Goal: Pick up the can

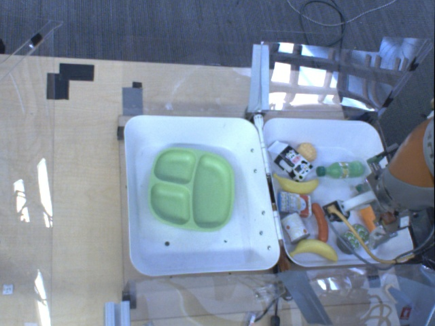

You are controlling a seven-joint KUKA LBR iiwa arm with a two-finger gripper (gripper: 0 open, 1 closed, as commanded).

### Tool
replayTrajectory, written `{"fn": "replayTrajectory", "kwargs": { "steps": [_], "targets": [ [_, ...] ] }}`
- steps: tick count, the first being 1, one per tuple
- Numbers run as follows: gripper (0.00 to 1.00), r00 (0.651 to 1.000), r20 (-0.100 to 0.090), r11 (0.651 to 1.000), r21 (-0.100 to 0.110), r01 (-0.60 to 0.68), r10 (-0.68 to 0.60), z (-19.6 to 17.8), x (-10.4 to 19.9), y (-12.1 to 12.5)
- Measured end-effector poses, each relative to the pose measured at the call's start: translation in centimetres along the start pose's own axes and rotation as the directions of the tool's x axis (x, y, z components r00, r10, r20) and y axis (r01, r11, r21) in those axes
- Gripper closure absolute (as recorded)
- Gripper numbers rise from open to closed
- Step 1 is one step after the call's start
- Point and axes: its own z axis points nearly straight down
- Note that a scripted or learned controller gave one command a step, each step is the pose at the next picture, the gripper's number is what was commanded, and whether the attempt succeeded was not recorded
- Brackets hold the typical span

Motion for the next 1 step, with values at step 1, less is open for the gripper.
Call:
{"fn": "replayTrajectory", "kwargs": {
  "steps": [1],
  "targets": [
    [0.00, 1.000, -0.014, 1.000, -0.006, 0.017, -0.017, 2.26, 9.23, -4.20]
  ]
}}
